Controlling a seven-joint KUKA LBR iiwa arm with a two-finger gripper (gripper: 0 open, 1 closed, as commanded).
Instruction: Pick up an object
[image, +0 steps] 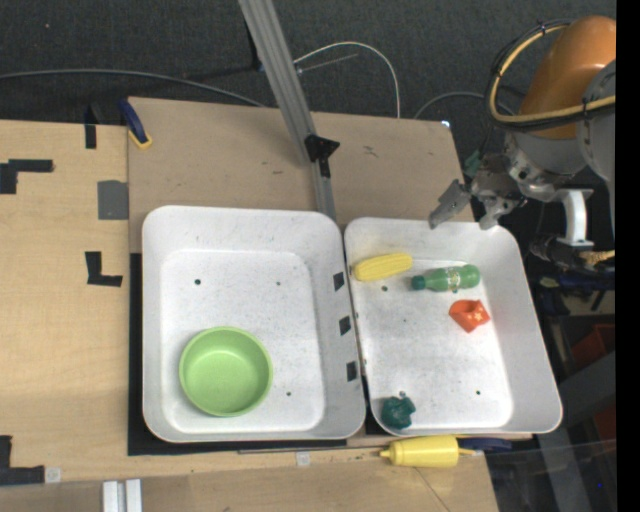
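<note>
Grey arm (560, 150), glossy orange band (575, 60) (cable looped around it), dark grey tool (470, 205)

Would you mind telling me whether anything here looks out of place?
One thing: a yellow bottle lies on its side on the bench just outside the right bin, at its near edge.

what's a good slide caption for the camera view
KUKA gripper open above the right bin's far edge, over corn, green bottle and orange piece; green bowl sits left.
</note>
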